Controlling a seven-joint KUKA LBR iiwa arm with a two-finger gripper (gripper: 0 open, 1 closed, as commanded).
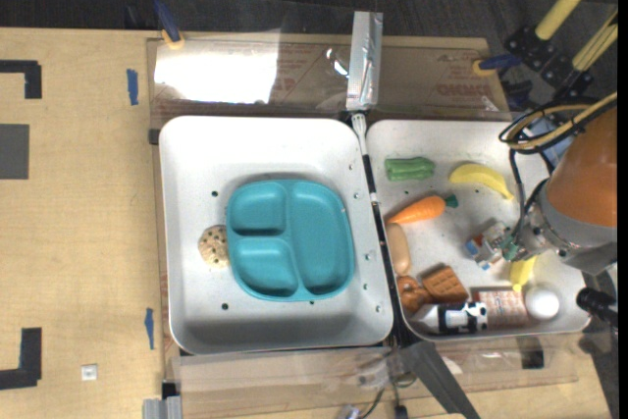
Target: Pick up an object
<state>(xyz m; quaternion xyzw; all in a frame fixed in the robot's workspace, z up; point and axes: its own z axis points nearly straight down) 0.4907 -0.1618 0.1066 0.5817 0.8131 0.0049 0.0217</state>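
Reaching in from the right, the arm (589,186) hangs low over the right bin (432,137), its orange band above the wrist, and we see its gripper (502,245) down among the toys, near the bin's middle. We cannot tell how its jaws stand, and nothing shows between them; close around it lie a carrot (422,209), a banana (481,180), a green pickle (409,169), a waffle (444,284) and a capped bottle (515,304). In the left bin (196,152) we see a teal divided plate (291,237) with a cookie (214,245) touching its left edge.
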